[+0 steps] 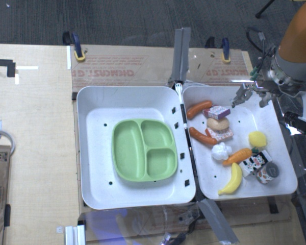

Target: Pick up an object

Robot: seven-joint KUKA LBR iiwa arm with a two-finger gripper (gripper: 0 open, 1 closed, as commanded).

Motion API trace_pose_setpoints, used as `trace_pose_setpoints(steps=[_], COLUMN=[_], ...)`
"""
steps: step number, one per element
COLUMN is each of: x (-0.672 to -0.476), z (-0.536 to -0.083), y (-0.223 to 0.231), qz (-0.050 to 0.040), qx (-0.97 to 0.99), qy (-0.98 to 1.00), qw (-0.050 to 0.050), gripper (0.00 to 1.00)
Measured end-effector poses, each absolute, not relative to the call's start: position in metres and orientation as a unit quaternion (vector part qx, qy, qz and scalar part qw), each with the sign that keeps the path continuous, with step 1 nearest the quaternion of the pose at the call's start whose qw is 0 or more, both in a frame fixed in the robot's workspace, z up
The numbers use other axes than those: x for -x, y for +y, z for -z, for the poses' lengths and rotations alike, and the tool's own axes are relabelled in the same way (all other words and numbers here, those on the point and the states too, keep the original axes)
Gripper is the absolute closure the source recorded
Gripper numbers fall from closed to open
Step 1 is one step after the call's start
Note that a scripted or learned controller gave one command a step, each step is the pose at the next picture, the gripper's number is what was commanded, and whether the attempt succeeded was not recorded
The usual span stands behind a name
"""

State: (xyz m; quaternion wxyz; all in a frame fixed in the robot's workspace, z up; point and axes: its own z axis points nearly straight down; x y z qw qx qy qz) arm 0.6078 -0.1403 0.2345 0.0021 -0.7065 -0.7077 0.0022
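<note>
Your gripper (251, 93) hangs over the far edge of the right bin (275, 188), fingers spread apart with nothing between them. The closest things lie toward the bin's middle: a sausage (199, 108) by its far-left corner, just beside a small pink box (217, 112). The lemon (257, 139) sits near the right wall, well apart from the fingers. The banana (232, 180) rests by the near edge. The left bin (92, 152) carries a green divided plate (144, 149).

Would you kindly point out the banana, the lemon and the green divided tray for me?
banana (233, 180), camera view, middle of its curved body.
lemon (257, 139), camera view, centre of the fruit.
green divided tray (123, 149), camera view, floor of its long left compartment.
</note>
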Motion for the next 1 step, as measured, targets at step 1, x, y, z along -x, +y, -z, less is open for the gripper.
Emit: trace_pose_setpoints(steps=[1], x=[-0.5990], z=[-0.2780], y=[-0.1451], qz=[-0.0021], qx=[0.710], qy=[-0.704], qw=[0.001], gripper=[0.00])
